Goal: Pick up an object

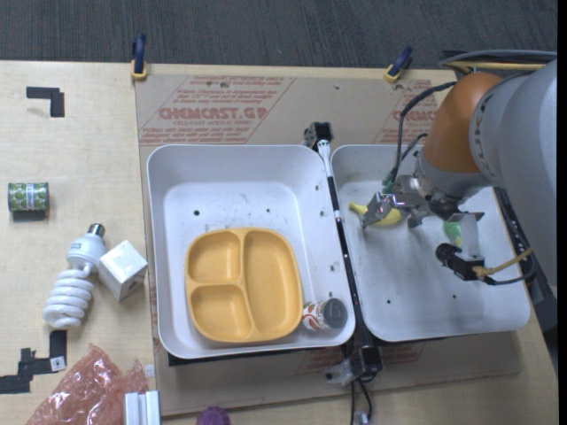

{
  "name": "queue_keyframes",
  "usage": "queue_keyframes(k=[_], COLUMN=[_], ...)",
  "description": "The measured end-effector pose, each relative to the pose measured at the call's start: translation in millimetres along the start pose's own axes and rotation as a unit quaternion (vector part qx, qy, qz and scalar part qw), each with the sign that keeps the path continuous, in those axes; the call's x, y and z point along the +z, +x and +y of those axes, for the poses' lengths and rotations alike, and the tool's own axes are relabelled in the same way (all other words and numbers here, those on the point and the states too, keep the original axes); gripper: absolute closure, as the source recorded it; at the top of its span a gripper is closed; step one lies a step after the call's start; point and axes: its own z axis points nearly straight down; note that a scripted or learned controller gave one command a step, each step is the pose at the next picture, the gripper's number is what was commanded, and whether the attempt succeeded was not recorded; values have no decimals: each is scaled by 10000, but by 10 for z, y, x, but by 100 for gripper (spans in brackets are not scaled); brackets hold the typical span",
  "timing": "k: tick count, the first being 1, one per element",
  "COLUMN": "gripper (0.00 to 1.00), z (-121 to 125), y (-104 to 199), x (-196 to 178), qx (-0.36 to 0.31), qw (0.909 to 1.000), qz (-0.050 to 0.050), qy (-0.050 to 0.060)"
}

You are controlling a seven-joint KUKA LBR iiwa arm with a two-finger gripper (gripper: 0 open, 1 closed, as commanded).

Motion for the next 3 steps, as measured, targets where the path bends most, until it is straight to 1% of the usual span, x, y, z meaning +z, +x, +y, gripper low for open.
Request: queue_keyframes(k=[1, 2, 3], gripper=[100, 0, 100], z=[3, 3, 7], y=[-1, 0, -3], x=[-98, -98, -197], qx=[-12, -12, -19], qw=[10000, 10000, 10000], qz=[-7, -6, -13], qy=[-2, -1, -7])
